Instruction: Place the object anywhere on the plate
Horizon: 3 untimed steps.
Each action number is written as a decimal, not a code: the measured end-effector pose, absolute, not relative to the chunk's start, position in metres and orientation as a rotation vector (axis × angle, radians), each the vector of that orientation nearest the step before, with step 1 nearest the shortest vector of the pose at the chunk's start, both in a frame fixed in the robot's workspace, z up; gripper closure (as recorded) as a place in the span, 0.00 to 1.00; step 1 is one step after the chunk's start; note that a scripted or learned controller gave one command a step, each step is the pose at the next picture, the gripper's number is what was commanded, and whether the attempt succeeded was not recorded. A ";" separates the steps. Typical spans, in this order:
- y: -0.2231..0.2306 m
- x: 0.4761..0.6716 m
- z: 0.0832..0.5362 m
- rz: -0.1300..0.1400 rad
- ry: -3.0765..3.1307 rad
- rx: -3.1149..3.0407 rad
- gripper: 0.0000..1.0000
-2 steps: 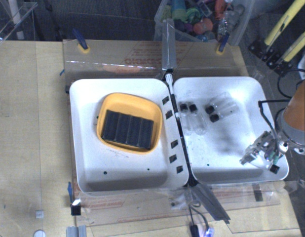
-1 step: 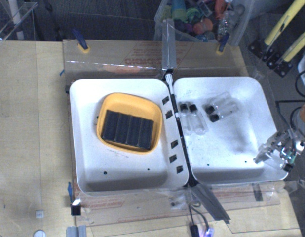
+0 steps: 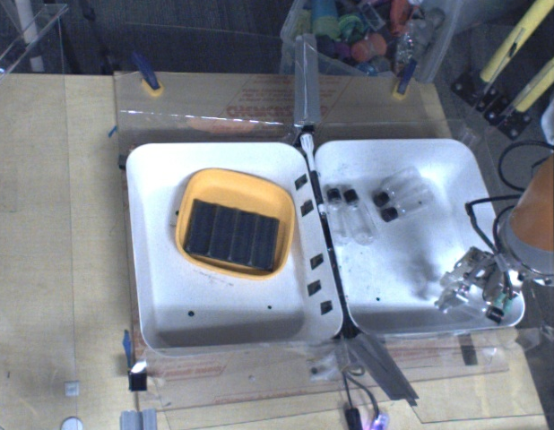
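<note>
The gripper [image 3: 470,287] is sitting low in the lower right of the frame, over the near right corner of the right bin [image 3: 438,155], and whether it is gripping anything cannot be told from this view. The likely objects, clear small bottles with dark caps [image 3: 377,202], are lying in the upper middle of that bin, well apart from the gripper. The yellow plate [image 3: 189,195] is resting in the left bin [image 3: 151,240], already carrying a dark ribbed block [image 3: 234,234]. The risk is coming from the bottles: being transparent and round, they are probably rolling or slipping from a pinch, and the block is leaving little bare plate for landing.
</note>
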<state>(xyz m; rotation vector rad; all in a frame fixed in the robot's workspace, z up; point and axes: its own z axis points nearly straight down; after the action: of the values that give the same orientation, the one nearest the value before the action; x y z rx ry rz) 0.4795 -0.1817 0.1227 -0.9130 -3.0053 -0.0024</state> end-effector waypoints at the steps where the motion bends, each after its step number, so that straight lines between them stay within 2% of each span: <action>1: -0.219 0.480 0.175 -0.001 -3.017 -0.892 1.00; 3: -0.222 0.480 0.175 -0.002 -3.140 -0.163 1.00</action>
<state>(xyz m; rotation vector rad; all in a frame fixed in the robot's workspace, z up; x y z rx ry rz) 0.4805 -0.2225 0.1750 -0.1628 -3.1395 -0.0022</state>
